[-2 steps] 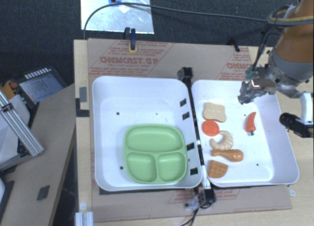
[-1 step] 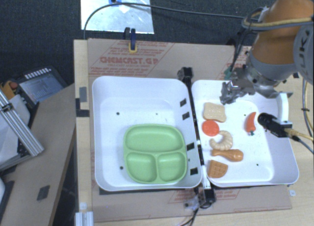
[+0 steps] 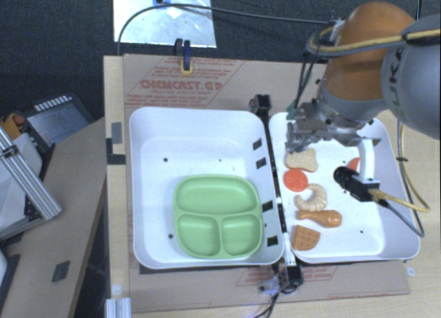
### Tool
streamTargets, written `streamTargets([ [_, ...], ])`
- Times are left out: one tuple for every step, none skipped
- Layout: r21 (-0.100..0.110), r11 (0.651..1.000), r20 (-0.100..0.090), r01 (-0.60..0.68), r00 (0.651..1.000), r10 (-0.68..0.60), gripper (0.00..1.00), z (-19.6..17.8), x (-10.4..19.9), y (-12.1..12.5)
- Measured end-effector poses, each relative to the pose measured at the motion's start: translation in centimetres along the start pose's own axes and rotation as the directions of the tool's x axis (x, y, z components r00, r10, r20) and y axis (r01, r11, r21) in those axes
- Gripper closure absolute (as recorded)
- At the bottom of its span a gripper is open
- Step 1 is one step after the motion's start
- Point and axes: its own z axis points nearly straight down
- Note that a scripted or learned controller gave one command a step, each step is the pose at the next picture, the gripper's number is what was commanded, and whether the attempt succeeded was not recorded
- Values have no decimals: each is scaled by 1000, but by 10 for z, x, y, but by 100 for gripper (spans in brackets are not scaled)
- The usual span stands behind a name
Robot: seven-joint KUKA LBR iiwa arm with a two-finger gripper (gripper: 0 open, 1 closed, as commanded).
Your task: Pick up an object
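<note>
Over the right bin (image 3: 372, 235), toward its 11 o'clock corner (12 taken at the view's top edge): the claw (image 3: 298, 138), pointing down from the grey arm (image 3: 419, 78) with its orange band (image 3: 365, 41). Cannot tell whether apart or together.

Just at 6 o'clock of the claw, right by its tip in the view: a pale tan flat piece (image 3: 303, 161), lying on the bin floor; touching the claw or not, cannot tell. Further along that 6 o'clock line, just beside the tan piece: a round red-orange slice (image 3: 296, 181). Toward 5 o'clock of the claw, next to the slice: a curled pale shrimp-like piece (image 3: 314, 197). Past it, an orange-brown drumstick (image 3: 322, 218), lying crosswise, thick end toward 3 o'clock. Near the bin's 7 o'clock corner, a brown waffle-like piece (image 3: 305, 238), farthest from the claw in this row. At 4 o'clock of the claw, a small red thing (image 3: 353, 164), partly hidden; shape unclear.

In the left bin (image 3: 158, 137), toward 5 o'clock of its floor: a green plate (image 3: 217, 214) with three compartments, well apart from the claw. Between the two bins, black clips (image 3: 260, 144) along the meeting rims. Under both bins, a brown cardboard sheet (image 3: 207, 83) with red lettering, flat on the worktop (image 3: 76, 192). At 12 o'clock of the sheet, a yellow-and-dark clamp (image 3: 185, 58); beyond it, a shiny silver panel (image 3: 165, 6).
</note>
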Motion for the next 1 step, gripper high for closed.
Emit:
streamTargets([
  [-1,1000,0,1,1000,-1,100,1,50,7],
])
